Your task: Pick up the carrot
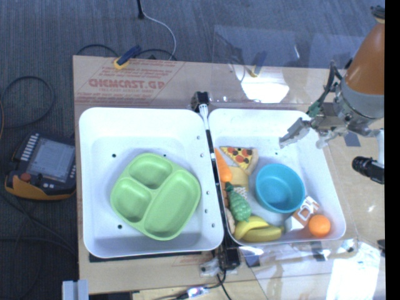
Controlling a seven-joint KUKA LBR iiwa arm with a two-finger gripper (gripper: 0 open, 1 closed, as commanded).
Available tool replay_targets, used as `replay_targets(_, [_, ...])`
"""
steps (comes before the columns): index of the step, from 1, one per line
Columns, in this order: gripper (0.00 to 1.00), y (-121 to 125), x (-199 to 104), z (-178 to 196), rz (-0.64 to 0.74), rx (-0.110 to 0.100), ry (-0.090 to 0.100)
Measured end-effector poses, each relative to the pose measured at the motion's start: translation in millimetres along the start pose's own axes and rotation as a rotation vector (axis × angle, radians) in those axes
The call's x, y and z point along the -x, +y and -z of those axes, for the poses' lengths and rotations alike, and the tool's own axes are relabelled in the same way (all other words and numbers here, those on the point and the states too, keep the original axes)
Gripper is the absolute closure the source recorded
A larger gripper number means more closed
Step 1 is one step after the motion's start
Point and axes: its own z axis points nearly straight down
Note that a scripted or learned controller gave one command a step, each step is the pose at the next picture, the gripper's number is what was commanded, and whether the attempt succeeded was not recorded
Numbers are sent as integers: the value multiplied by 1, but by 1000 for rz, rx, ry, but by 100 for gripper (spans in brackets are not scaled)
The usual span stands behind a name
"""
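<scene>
The carrot point(224, 169) lies in the right bin point(312, 144), tight against the bin's left wall, a thin orange strip running downward from beside the pizza slice point(237, 156) toward the green, knobbly vegetable point(238, 205); part of it looks tucked under its neighbours, though at this size that is hard to be sure of. To its right sits the blue bowl point(279, 188), with a banana point(257, 232) below it and an orange point(319, 225) in the bin's lower right corner. The left bin point(94, 136) holds a green divided plate point(156, 195). The claw point(301, 131) hangs above the right bin's upper right part, well apart from the carrot, its two fingers spread and nothing between them. The step in hand seems to be the approach: nothing is grasped yet. The next move calls for travel across the bin to the left wall, over the bowl, then a descent with the fingers turned to straddle the carrot's narrow width. The wall and the pizza slice leave little room, so a finger could catch on either of them.
</scene>
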Motion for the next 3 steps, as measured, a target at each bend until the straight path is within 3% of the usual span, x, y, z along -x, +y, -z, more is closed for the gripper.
replay_targets(1, [0,-6,-49,-169,15,-1,-2])
replay_targets(2, [0,21,-55,-178,-546,12,0])
replay_targets(3, [0,-4,-147,-84,-739,2,4])
